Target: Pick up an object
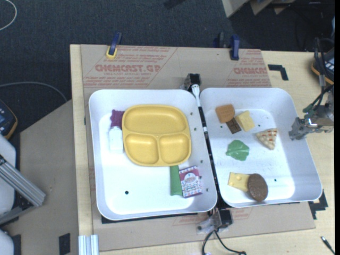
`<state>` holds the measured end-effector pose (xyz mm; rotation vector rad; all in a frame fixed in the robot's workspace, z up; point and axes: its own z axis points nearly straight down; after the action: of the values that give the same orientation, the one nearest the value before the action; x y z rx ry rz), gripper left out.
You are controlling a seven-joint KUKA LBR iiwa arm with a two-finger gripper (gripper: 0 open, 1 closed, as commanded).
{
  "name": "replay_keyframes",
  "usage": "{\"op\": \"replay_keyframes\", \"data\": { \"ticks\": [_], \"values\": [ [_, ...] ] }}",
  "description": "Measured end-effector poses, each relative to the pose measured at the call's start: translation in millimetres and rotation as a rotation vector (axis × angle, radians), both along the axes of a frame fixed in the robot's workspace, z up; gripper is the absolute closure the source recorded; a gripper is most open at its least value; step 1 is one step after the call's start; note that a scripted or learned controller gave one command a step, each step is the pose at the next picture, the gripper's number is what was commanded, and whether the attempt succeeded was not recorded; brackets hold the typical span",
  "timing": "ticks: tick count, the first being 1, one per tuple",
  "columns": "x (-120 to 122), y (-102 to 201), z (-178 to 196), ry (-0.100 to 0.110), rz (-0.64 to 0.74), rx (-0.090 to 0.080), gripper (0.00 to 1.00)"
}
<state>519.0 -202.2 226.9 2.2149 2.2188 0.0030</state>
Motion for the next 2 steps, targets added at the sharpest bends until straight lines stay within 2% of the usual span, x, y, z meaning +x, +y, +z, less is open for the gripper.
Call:
{"op": "replay_keyframes", "data": {
  "ticks": [1,2],
  "values": [
    [38.5,43.5,-6.3,0.001,0.004,0.002,1.0],
    [65.3,92.5,5.6,0.0,0.005,0.003,1.0]
  ]
}}
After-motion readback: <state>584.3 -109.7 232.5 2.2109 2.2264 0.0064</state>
